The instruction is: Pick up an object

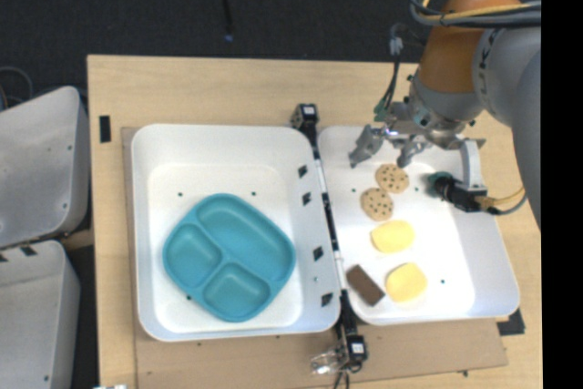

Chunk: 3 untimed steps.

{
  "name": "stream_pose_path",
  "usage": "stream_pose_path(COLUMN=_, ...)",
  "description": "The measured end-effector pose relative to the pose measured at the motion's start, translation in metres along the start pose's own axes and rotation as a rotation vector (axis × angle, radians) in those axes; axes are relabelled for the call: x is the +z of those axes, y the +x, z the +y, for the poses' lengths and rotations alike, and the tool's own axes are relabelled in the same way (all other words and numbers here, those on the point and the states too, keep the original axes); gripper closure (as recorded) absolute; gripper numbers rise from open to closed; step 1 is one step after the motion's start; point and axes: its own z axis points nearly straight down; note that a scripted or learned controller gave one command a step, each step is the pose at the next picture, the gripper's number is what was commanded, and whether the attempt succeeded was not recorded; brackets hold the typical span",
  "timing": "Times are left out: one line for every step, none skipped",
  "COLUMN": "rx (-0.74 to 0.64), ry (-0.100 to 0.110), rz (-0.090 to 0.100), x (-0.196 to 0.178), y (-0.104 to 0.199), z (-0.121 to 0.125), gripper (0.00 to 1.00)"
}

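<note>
The grey arm with its orange band reaches in from the right and ends in the two-finger gripper [387,150], which hangs over the upper part of the right shallow white bin [483,273]; its two grey fingers [363,146] are spread apart with nothing between them; just below the gripper lies a round brown chocolate-chip cookie [393,179], near the fingertips but apart from them; a second round speckled cookie [376,203] lies just beside and below the first; further down sit a pale yellow rounded piece [393,237], another yellow rounded piece [406,281] and a dark brown rectangular bar [365,285]; the left shallow white bin [155,150] holds a teal three-compartment plastic tray [230,256], well apart from the gripper.
</note>
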Motion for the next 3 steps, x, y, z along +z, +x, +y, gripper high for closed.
stream_pose_path(rx=-0.003, ry=-0.014, rz=0.0, x=-0.009, y=0.0, z=0.003, gripper=0.0)
stream_pose_path(rx=0.0, ry=-0.009, rz=-0.003, x=0.052, y=-0.007, z=0.005, gripper=0.0)
stream_pose_path(rx=0.003, ry=-0.012, rz=-0.003, x=0.097, y=-0.009, z=0.005, gripper=0.0)
